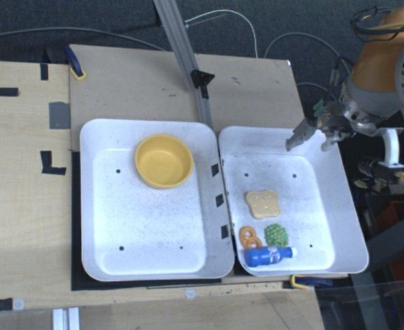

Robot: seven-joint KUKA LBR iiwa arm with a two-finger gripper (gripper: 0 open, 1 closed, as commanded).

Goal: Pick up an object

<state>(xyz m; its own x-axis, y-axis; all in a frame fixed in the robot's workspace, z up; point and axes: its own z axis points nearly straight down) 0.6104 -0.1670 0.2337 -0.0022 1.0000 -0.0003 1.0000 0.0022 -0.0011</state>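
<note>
**Mia:** What is in the camera view?

**Ben:** Two white bins sit side by side on the table (140, 81). The left bin (99, 184) has a yellow bowl (163, 160) in it. The right bin (326, 205) has four small things.

**Mia:** Where are they?

**Ben:** A tan cracker (262, 203) lies near the middle of the right bin. Below it are a pretzel (249, 237) and a green lump (276, 234), just beside each other. A blue bottle (268, 255) lies on its side by the bin's front wall.

**Mia:** And the arm?

**Ben:** Its gripper (312, 133) hangs over the far edge of the right bin, well apart from all four things. I think it is up there so it can come down on one.

**Mia:** Are the jaws open?

**Ben:** I cannot tell. They are small and blurry. They hold nothing that I can see.

**Mia:** Anything else hard to see?

**Ben:** The arm is cut off at the right. I cannot say what the green lump is.
</note>
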